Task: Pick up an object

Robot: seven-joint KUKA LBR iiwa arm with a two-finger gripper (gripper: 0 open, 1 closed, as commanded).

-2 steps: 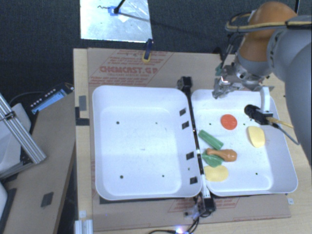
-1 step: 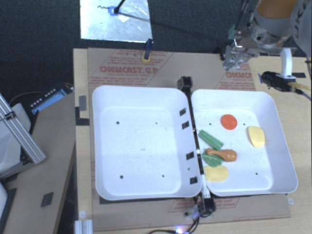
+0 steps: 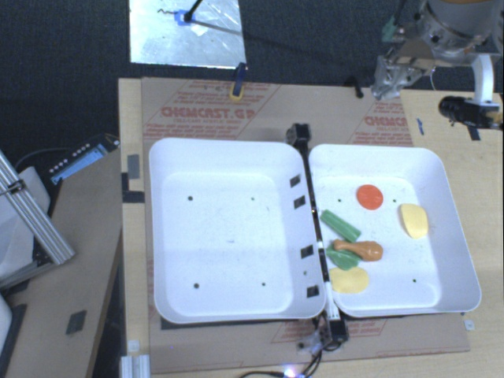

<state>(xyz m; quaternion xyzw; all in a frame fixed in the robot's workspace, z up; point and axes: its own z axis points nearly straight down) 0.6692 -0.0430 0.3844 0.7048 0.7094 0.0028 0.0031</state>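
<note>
The right bin (image 3: pixel 441 179) holds several small items: a round orange-red piece (image 3: pixel 370 197), a pale yellow piece (image 3: pixel 414 220), a green pod (image 3: pixel 340 225), a brown drumstick-shaped piece (image 3: pixel 360 250) over a green bit, and a yellow piece (image 3: pixel 349 280). My gripper (image 3: pixel 387 85) hangs at the top right, beyond the far rim of the right bin, well above and apart from all the items. Nothing shows between its fingers.
The left bin (image 3: pixel 169 211) sits beside the right one, joined by a black clipped divider (image 3: pixel 309 211). A shiny metal sheet (image 3: pixel 187 20) lies at the top left. A black fixture (image 3: pixel 468 110) juts out at the far right.
</note>
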